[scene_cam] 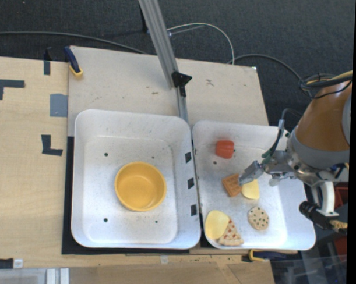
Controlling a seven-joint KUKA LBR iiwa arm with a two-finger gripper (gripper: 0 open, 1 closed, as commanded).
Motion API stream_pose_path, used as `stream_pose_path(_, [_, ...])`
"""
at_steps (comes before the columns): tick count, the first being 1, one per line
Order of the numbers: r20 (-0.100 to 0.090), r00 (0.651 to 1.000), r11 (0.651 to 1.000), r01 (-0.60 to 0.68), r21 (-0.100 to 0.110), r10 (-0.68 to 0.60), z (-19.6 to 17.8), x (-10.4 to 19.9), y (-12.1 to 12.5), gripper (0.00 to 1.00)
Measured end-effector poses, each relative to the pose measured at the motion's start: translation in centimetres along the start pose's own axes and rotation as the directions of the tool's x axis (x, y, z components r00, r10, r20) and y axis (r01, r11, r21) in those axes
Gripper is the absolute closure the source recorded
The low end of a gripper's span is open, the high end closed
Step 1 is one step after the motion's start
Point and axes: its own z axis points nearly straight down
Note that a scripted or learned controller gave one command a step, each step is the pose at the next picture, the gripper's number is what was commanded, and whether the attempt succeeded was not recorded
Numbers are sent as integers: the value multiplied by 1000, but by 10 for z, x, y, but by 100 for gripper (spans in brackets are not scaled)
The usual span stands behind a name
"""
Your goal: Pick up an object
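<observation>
The hand (247,177) hangs low just right of the orange cracker (231,185), likely lining up a grasp; its finger spread I cannot tell.

The right white bin (291,230) contains six small objects: a red cylindrical block (225,148) near the far wall, a tan waffle-textured square (232,185) touching a pale yellow rounded piece (251,190) at mid-bin, a round beige cookie with dark chips (258,218), and a pale yellow disc (216,224) partly overlapped by a triangular pizza slice (231,234) at the near wall. The left white bin (90,164) contains a yellow plastic bowl (140,185), upright, slightly nearer than centre.
</observation>
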Motion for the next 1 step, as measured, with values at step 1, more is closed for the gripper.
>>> stream_pose_path(1, [0, 1000, 1000, 0, 0, 0, 0, 0, 0, 0])
